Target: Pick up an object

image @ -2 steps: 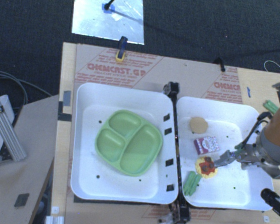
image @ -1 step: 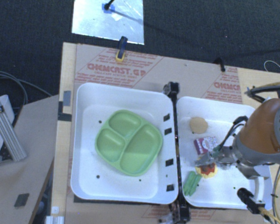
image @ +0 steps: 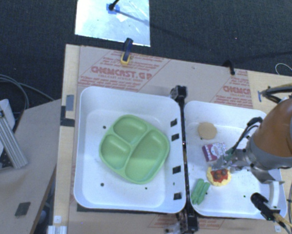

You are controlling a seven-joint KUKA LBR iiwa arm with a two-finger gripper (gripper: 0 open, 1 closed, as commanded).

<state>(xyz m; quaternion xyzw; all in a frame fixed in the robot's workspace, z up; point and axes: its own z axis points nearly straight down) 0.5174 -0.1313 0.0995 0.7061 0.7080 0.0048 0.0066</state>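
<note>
Down low in the right bin (image: 260, 211), claw (image: 225, 162) just above a yellow-and-red toy (image: 218, 176) and beside a red-and-white packet (image: 213, 151); whether open or closed, impossible to tell. Near the same bin's front edge, a green piece (image: 199, 191); toward the back, a tan round cookie (image: 207, 130). In the left bin (image: 89, 134), a green divided plate (image: 134, 148).

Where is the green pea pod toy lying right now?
The green pea pod lies in the right bin, near its front left corner, just below-left of the yellow-and-red toy.
</note>
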